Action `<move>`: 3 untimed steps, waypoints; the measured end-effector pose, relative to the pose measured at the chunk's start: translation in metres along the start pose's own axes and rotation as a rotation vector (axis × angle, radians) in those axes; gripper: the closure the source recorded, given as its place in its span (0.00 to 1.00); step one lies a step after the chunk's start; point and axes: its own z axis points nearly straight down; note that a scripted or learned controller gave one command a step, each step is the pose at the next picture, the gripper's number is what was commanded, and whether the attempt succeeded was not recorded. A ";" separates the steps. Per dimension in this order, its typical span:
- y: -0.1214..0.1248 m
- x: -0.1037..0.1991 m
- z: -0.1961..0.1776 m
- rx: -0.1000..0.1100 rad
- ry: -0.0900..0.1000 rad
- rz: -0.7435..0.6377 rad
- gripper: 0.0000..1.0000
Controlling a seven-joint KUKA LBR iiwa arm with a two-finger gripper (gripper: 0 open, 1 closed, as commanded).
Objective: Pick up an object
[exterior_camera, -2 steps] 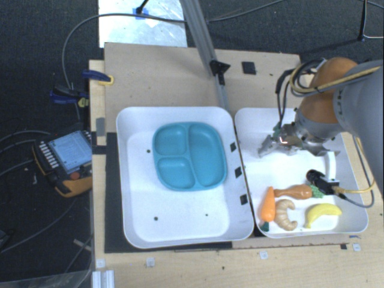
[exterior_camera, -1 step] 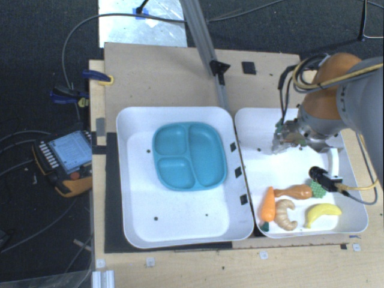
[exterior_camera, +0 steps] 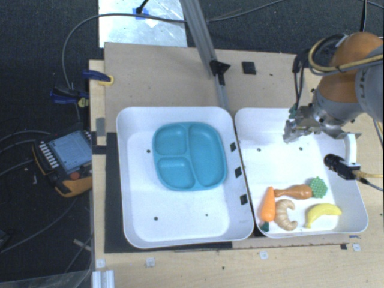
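My grey two-finger gripper (exterior_camera: 298, 130) is hovering over the right white bin's (exterior_camera: 264, 131) far edge — grip state I cannot tell; nothing picked yet; the yellow plastic banana (exterior_camera: 321, 213) is lying untouched by the near right corner.

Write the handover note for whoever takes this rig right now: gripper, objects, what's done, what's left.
Gripper: hangs over the far part of the right white bin; whether its fingers are open or shut can't be made out, and nothing is seen between them.
Objects: orange toy carrot, tan croissant-shaped toy, yellow toy banana, brown drumstick-shaped toy and green broccoli-like toy are clustered at the near end of the right bin. A blue divided plastic plate lies in the left white bin.
Done: nothing picked.
Left: move to the cluster, grasp one object, lift.
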 end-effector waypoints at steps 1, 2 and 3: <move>0.002 -0.008 -0.048 0.000 0.000 0.001 1.00; 0.002 -0.009 -0.092 0.001 0.000 -0.003 1.00; 0.001 0.042 -0.093 0.006 0.004 -0.009 1.00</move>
